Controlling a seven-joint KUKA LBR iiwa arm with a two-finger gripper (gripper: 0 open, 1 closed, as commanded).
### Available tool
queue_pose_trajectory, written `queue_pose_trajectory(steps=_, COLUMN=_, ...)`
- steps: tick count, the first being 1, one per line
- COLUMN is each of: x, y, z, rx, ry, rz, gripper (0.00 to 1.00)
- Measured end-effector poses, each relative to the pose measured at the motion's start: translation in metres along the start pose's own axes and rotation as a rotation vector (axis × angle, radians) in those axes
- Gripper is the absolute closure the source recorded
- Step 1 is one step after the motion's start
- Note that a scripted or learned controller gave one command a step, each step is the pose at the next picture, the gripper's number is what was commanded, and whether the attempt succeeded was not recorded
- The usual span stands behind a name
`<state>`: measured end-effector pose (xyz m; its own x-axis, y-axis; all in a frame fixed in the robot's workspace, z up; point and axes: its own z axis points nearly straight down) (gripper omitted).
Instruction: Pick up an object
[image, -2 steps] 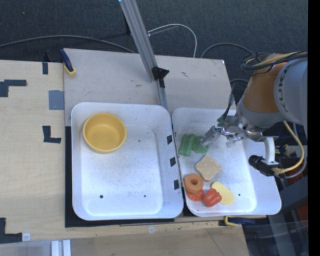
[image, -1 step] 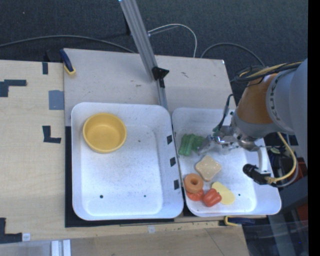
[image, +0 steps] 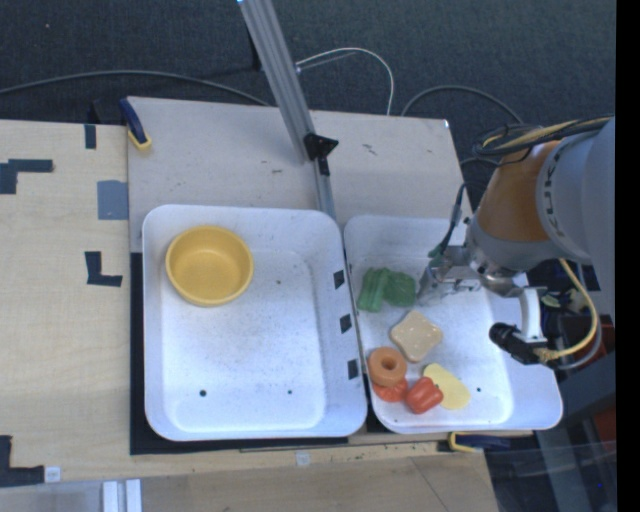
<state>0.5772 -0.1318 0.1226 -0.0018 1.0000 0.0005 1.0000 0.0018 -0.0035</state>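
In the right bin (image: 500, 405) lie a green vegetable piece (image: 385, 289), a tan slice of bread (image: 416, 336), an orange doughnut ring (image: 387, 366), a red pepper (image: 420, 397) and a yellow piece (image: 451, 388). My gripper (image: 438, 284) hangs low over that bin, just right of the green piece and above the bread slice. Nothing shows between its fingers. The grey arm with its orange band (image: 515, 200) comes in from the right.
The left bin (image: 290, 330) holds a yellow bowl (image: 208, 264) in its far left corner. A slanted metal pole (image: 290, 90) stands behind the bins. A black cable loop and connector (image: 520, 345) hang at the arm's wrist over the right bin's right side.
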Motion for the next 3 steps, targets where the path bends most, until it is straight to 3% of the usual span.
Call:
queue_pose_trajectory(steps=2, x=0.001, y=0.007, z=-0.112, rx=-0.008, ry=-0.002, rz=0.000, gripper=1.00)
queue_pose_trajectory(steps=3, x=0.060, y=0.025, z=-0.108, rx=-0.003, ry=0.001, rz=-0.005, gripper=1.00)
